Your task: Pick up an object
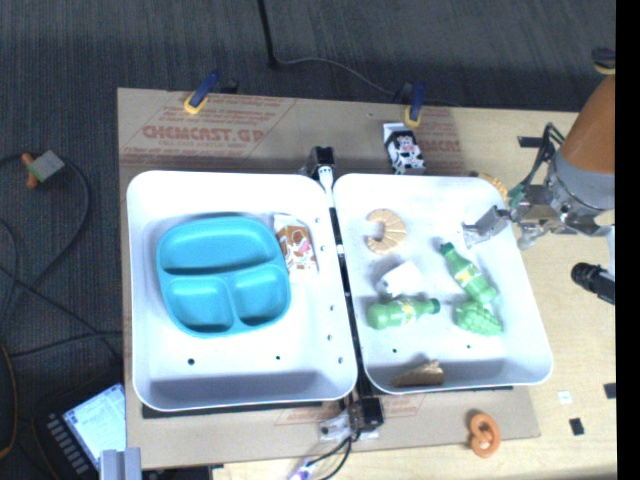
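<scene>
Gripper [492, 223]: over right bin [530, 363], three o'clock rim; opening can't be told, looks empty.
Green bottle [468, 275]: just beside, at seven o'clock.
Blue tray [222, 273]: left bin [150, 368].

A robotics lab is showing here: left of the tool [492, 224], clamps [203, 92] are pinning a cardboard-topped desk [180, 133] above grey carpet trailing cables [268, 28].

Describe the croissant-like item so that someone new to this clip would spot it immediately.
Start at the right-hand white bin, the one without the blue divided tray. Go to its upper left area, near the wall shared with the other bin. The croissant lies there, a tan curled crescent, unlike the green bottles and the white block lower down.
</scene>
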You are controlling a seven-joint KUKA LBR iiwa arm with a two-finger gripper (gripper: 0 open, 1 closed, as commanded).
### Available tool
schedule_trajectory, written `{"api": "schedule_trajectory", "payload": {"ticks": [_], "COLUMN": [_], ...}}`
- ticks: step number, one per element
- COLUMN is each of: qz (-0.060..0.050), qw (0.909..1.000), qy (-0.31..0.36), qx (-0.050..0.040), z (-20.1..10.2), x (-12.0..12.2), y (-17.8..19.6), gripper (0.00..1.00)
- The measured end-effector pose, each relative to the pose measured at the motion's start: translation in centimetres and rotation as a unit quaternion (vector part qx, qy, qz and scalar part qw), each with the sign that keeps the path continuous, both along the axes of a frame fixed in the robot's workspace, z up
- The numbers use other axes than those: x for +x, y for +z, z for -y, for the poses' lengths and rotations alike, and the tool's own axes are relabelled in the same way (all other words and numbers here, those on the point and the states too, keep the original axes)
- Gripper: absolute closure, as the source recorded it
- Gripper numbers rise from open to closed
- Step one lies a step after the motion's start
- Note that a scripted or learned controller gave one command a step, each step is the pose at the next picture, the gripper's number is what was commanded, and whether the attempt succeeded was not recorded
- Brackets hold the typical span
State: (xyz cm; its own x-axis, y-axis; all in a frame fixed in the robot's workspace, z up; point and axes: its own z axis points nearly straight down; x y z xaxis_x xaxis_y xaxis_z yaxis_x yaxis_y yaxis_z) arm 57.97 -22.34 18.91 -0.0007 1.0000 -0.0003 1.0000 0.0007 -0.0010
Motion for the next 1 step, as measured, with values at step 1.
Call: {"api": "schedule_trajectory", "payload": {"ticks": [1], "qz": [0.003], "qw": [1.0000], "qy": [0.000], "qx": [-0.0007], "z": [-3.83], "x": [-2.69], "y": [-10.11], "gripper": [0.00]}}
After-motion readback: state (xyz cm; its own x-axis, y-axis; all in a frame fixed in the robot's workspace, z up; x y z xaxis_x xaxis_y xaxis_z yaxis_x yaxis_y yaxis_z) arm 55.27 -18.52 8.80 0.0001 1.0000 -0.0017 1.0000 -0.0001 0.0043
